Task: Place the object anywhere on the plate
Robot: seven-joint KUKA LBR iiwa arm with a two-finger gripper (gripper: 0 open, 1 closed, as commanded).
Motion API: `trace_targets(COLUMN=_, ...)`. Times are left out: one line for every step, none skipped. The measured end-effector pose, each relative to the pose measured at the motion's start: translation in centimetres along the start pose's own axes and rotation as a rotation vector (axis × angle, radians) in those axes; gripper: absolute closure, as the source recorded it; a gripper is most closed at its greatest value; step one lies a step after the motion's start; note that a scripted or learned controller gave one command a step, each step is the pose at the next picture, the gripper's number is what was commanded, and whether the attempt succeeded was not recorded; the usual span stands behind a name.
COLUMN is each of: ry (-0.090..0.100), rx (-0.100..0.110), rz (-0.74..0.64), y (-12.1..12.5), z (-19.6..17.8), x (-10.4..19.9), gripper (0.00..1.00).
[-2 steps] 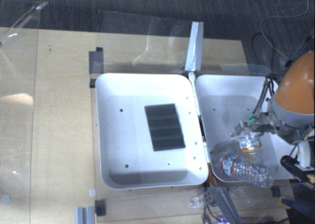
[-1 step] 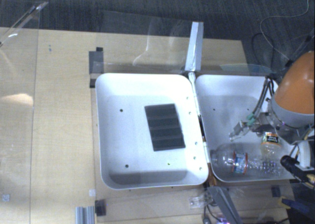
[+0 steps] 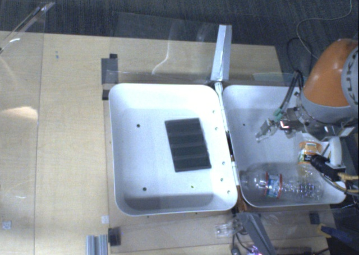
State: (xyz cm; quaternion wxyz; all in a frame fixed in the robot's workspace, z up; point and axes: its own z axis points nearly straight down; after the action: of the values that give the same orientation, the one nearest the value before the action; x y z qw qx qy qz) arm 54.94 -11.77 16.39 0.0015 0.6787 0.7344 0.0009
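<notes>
Camera view, plate: you have the dark ribbed plate (image 3: 188, 144) lying near the middle of the left bin (image 3: 129, 192), with nothing resting on it.
Camera view, object: a clear plastic bottle (image 3: 283, 185) lies on its side along the near edge of the right bin (image 3: 247, 114), well apart from the plate.
Camera view, gripper: the gripper (image 3: 276, 126) hangs over the right bin's middle; you cannot tell its grip state here.
Progress: judge it barely begun; pickup, carry across and placing all remain.
</notes>
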Motion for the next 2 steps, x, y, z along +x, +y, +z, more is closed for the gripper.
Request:
trace_targets(ry=0.000, rx=-0.001, rz=-0.089, y=3.9, z=4.2, x=-0.2, gripper=0.00)
trace_targets(ry=0.000, rx=-0.003, rz=0.068, y=5.3, z=-5.5, x=2.9, gripper=0.00)
